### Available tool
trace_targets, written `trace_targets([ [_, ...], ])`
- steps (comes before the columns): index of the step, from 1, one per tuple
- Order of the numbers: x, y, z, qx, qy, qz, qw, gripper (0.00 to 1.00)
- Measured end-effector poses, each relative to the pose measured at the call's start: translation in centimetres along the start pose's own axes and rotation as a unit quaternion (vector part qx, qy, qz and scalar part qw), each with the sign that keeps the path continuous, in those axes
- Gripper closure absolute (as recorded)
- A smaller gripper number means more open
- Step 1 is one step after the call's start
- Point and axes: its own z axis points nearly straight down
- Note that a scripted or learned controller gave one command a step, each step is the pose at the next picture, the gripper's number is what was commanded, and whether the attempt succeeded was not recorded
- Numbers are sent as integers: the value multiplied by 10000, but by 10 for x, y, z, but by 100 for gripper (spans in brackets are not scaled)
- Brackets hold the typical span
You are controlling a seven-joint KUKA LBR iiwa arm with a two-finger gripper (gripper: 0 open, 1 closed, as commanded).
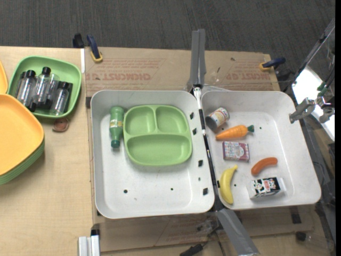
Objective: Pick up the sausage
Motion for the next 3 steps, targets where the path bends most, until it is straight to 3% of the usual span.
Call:
trace_targets([
  [1,32,-9,173,-5,3,-193,9998,0],
  [2,63,-72,185,2,7,549,9985,0],
  [3,62,-72,176,4,5,572,9984,100],
])
